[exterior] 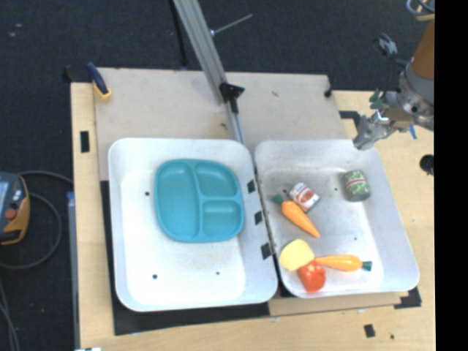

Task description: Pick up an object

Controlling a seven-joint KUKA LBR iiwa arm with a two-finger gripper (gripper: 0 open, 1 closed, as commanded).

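Note:
The right bin (387,232) holds several toy foods: a green can (356,185), a small red and white can (303,196), an orange carrot (300,219), a second carrot (342,262) lying flat, a yellow lemon-like piece (295,254) and a red pepper (311,276). My gripper (366,137) hangs at the bin's far right corner, above and a little behind the green can. Nothing is visible between its fingers.
The left bin (139,269) holds a teal divided plate (199,199). A slanted metal pole (202,42) runs from the top down to the gap between the bins. A blue and yellow clamp (99,80) sits at the bench's far left corner.

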